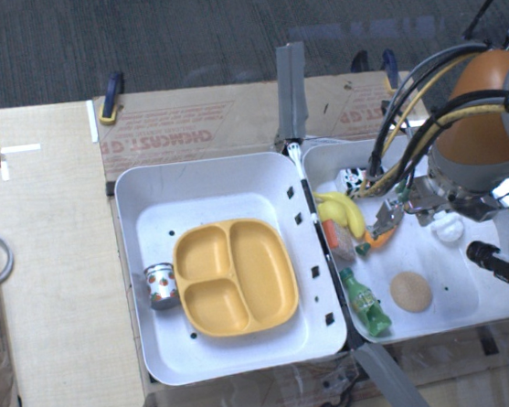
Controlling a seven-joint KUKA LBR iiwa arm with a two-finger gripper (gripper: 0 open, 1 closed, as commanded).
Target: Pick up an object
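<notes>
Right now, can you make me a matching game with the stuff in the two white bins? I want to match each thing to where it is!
Things:
1. yellow plate
2. small can
3. banana
4. green bottle

Places:
A. near the front edge of the right bin
B. middle of the left bin
C. near the back of the right bin, next to the divider
D. touching the plate's left side

Pairs: 1-B, 2-D, 3-C, 4-A
</notes>
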